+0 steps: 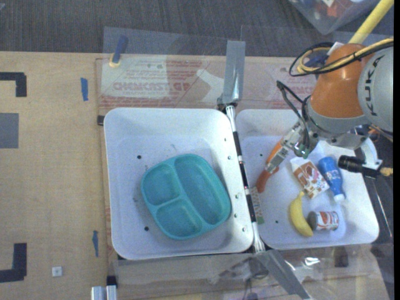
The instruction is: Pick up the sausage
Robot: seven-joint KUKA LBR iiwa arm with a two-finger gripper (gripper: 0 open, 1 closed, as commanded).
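The sausage (262,181) is a reddish-brown stick lying at a slant against the left wall of the right bin (362,230). Just above it, in line with it, lies an orange stick-shaped piece (275,155). My gripper (291,145) hangs low over the bin's upper left part, under the orange wrist band, with its tip right at the upper end of the orange piece. It is up and to the right of the sausage, and nothing shows it holding anything.
The right bin also holds a banana (300,217), a small can (325,220), a blue bottle (331,177) and a red-and-white packet (309,177). A teal divided plate (185,195) lies in the left bin (125,136). A ridge separates the bins.
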